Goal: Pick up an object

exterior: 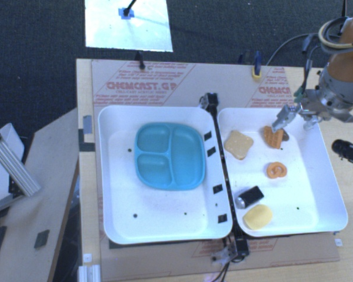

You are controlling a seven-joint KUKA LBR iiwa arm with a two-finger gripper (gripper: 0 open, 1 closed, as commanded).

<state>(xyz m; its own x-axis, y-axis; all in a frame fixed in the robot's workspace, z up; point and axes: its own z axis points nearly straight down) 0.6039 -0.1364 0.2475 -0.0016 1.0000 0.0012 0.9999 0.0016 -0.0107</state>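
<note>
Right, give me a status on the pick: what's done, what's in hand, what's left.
Done: the arm has reached over the right bin and its pincer sits right at the waffle-like piece. In hand: nothing visibly lifted; that piece looks to lie on the bin floor. Left: the grasp and lift. The toast slice, orange ring, yellow piece and black item lie untouched.

Left white bin [120, 216] holds a blue divided plate [168, 156], which lies flat near the bin's centre. A black strip with clips [219, 169] runs from 12 to 6 o'clock between the left bin and the right white bin [323, 187]. Both bins rest on a printed board [165, 81] on the tabletop [53, 157]. At 11 o'clock a pale square sheet [128, 17] lies on dark carpet [29, 40].
</note>
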